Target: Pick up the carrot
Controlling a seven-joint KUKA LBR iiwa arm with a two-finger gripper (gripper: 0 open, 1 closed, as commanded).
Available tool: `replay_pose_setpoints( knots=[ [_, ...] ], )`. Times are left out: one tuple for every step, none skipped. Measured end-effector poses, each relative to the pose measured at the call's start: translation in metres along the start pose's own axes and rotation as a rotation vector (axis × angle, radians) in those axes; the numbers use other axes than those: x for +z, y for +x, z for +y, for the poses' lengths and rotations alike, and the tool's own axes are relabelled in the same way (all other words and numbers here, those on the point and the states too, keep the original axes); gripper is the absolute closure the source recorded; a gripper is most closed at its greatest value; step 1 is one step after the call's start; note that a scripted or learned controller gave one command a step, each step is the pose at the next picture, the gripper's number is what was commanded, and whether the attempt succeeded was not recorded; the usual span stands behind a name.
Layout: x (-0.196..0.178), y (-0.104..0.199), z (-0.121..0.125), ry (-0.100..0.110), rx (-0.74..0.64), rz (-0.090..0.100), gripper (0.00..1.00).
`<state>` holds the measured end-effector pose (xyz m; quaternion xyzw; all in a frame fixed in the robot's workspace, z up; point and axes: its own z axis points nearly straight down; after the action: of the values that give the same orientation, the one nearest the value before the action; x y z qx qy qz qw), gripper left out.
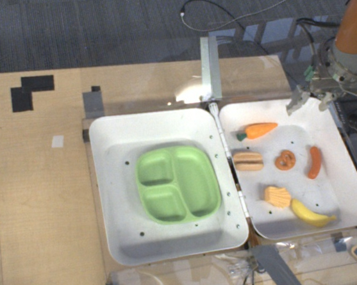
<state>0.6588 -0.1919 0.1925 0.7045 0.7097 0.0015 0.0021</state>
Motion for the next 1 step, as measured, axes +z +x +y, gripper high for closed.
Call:
replay_pose_setpoints(
  knots=[
    [0.0579, 0.0753, 0.0119, 0.000, -0.098, 0.001, 0.00]
  ],
)
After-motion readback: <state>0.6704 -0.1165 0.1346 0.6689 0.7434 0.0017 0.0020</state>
